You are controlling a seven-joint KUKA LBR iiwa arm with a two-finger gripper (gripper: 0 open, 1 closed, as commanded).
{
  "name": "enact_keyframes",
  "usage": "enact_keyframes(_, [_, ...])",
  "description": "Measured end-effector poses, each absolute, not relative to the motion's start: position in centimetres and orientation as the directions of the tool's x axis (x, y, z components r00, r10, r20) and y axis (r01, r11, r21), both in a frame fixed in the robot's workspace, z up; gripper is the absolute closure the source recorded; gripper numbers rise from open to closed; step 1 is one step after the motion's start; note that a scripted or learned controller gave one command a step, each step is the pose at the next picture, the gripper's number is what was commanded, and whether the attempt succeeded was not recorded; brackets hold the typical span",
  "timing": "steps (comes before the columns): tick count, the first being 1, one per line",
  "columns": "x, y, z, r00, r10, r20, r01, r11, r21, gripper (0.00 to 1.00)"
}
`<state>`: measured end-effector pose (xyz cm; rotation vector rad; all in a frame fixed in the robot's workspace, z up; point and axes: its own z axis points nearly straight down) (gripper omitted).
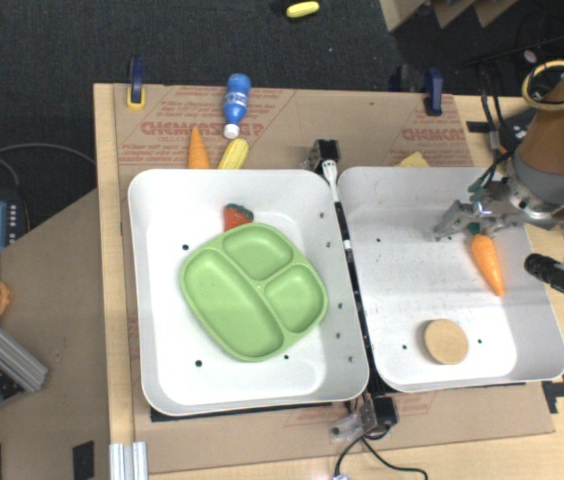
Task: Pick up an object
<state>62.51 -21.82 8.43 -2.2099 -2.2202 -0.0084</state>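
Observation:
An orange carrot [488, 262] lies in the right bin [402, 200], pointing down and to the right. My gripper [469, 227] hovers over the carrot's upper end with its fingers spread open. One grey finger [448, 225] points left of the carrot. Nothing is held between the fingers. A round tan disc [446, 342] rests near that bin's front.
The left bin [157, 268] holds a green divided plate [253, 290] with a small red item [237, 215] behind it. Behind the bins on the bench lie a blue bottle [236, 103], a corn cob [233, 153] and another carrot [197, 150].

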Motion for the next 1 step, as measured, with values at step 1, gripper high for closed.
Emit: enact_keyframes(1, [62.51,-21.82,8.43,-0.005,1.0,0.01,1.0,0.005,-0.003,0.0])
